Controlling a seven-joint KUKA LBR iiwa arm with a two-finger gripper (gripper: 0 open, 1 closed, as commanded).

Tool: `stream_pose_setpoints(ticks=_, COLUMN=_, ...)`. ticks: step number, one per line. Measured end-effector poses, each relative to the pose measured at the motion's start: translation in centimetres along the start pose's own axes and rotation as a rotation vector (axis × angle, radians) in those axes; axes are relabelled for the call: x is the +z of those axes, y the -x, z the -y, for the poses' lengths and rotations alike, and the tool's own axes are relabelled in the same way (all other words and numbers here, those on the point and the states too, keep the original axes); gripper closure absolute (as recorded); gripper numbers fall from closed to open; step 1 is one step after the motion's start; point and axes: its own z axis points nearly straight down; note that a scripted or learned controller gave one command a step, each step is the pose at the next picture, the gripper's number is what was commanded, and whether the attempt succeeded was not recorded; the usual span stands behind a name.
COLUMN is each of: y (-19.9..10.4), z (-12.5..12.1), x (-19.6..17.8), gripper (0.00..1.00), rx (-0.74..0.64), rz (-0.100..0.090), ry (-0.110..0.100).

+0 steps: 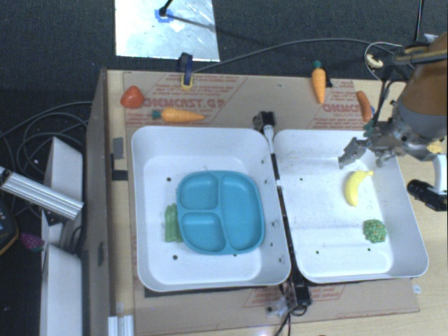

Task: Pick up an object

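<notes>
A small yellow banana (356,186) lies in the right bin (315,257), toward its far right side, curved and slightly tilted, resting flat on the white floor. Nothing has been lifted yet, as far as you can see: the banana sits on the bin floor, apart from the gripper. Your gripper (365,152) hangs just beyond the banana's upper end, fingers spread open with nothing between them. By this view the reach looks close to done; lowering, closing and lifting are all left. Near the banana, toward you, a green broccoli piece (374,230) rests on the same bin floor. The left bin (150,180) holds a blue divided plate (220,211) with a green item (171,224) beside it. On the worktop (231,93) behind the bins lie carrots (180,115) and a tomato (131,97).
</notes>
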Motion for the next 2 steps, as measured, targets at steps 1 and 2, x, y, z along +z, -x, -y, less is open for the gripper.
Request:
stream_pose_setpoints(ticks=1, y=4.0, z=-0.3, x=10.1, gripper=0.0, rx=0.003, rz=0.0, ry=-0.004)
stream_pose_setpoints(ticks=2, y=5.5, z=-0.5, x=12.7, gripper=0.0, rx=0.003, rz=0.001, ry=0.0)
